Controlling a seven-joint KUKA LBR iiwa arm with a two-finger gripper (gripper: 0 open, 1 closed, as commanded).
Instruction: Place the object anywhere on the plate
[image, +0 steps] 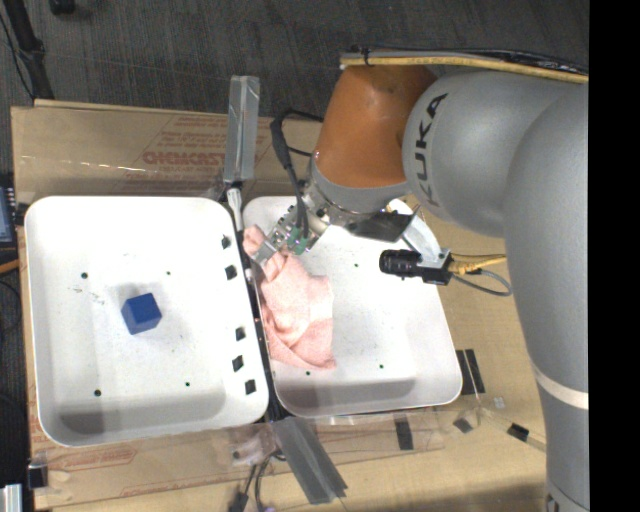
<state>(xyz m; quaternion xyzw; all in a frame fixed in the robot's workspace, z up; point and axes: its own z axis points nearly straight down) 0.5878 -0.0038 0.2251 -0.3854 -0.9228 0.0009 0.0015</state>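
The gripper (283, 243) sits low over the right bin (400, 330), near that bin's far-left corner, w/ its tip right at the upper end of the pink cloth (295, 305). The cloth lies crumpled along the right bin's left wall, running from the far-left corner down toward the near edge; a bit of pink also shows at the far end, beside the tool. Can't tell how wide the tool is spread or whether it has any fabric pinched – the tip is small and partly buried in cloth folds, so no claim of a hold. A blue cube (142, 312) rests in the left bin (60, 250), left of centre, well apart from the arm. No plate is plainly visible; which item is "the object" and what counts as the plate isn't settled by the view, but the arm's position suggests the cloth is the target and the step in hand is the grasp. To do it well, IMO: come down on a raised fold, not flat fabric, and stay off the bin wall, since the cloth hugs it and a tip could jam on the rim. Close fully, then lift slowly & straight up enough that the trailing end clears the divider btw the bins before moving sideways. Limp cloth slips easily, so check it hangs from the tool before carrying.
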